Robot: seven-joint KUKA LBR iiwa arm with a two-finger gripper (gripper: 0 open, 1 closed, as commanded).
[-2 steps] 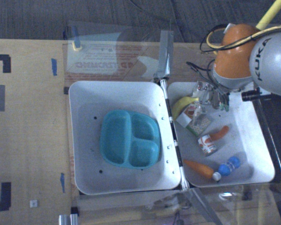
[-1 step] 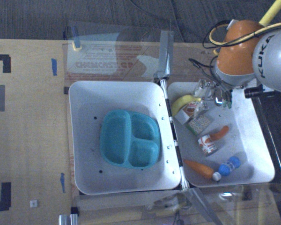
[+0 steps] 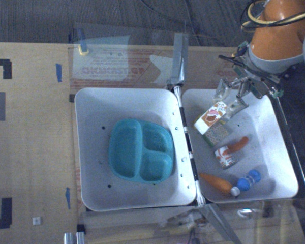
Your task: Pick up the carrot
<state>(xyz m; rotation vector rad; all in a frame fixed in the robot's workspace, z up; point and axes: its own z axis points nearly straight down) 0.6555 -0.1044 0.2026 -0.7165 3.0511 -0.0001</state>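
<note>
Carrot [image 3: 216,183] lies untouched at the right bin's [image 3: 279,131] near edge, beside a bottle [image 3: 246,182]. Gripper [image 3: 234,96] hovers at the bin's far side above a carton [image 3: 212,122], well apart from the carrot; jaws spread, nothing held. Approach, grasp and lift remain.

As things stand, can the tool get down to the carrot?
Probably yes. The carrot lies uncovered at the right bin's near edge. The tool hovers at the far end, and only the bottle crowds the carrot's tip.
</note>
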